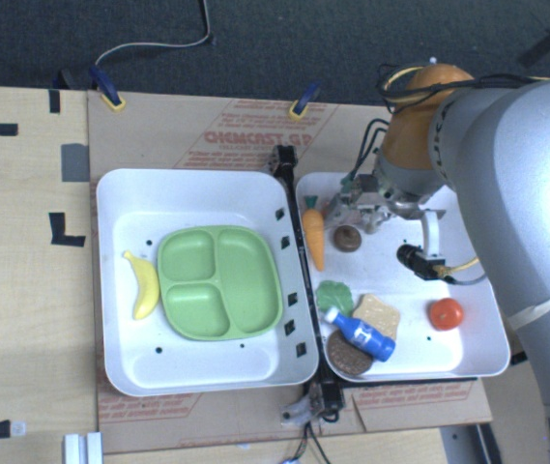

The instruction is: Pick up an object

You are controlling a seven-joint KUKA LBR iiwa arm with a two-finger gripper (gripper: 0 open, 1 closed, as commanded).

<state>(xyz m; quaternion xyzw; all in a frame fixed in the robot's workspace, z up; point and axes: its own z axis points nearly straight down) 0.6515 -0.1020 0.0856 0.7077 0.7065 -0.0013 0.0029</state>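
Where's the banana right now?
The banana lies in the left bin, against the green plate's left edge.

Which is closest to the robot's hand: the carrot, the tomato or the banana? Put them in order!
Measured from the hand in the right bin:
1. The carrot, just to its left by the divider between the bins.
2. The tomato, lower right in the same bin.
3. The banana, far across in the left bin, beside the green plate.
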